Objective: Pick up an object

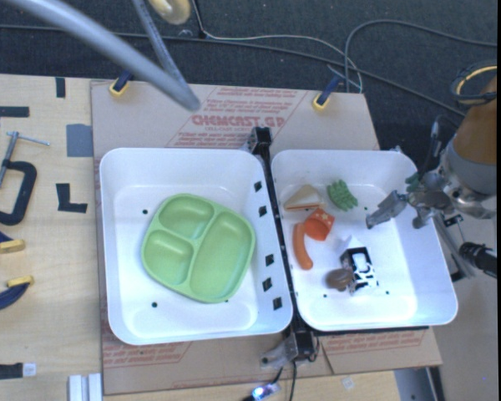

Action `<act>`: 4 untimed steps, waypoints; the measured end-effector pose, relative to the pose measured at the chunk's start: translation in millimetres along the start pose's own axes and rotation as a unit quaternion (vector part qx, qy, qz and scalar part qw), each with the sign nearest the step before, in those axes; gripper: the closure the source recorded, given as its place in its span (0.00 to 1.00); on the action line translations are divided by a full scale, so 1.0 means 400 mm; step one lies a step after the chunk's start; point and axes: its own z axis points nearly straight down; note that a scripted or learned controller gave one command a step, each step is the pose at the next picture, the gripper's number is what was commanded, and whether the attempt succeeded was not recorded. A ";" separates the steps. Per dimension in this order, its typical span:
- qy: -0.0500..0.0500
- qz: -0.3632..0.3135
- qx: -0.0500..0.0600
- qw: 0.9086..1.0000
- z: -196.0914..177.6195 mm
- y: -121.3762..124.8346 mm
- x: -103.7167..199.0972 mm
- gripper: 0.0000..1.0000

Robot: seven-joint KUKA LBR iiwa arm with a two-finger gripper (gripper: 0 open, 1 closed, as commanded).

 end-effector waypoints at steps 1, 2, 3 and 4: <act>-0.001 -0.002 -0.007 1.000 -0.020 0.007 0.002 0.00; -0.001 -0.002 -0.004 1.000 0.114 0.006 -0.024 0.00; -0.002 -0.001 -0.007 1.000 0.229 -0.011 -0.028 0.00; -0.003 -0.002 -0.015 1.000 0.254 0.005 -0.031 0.00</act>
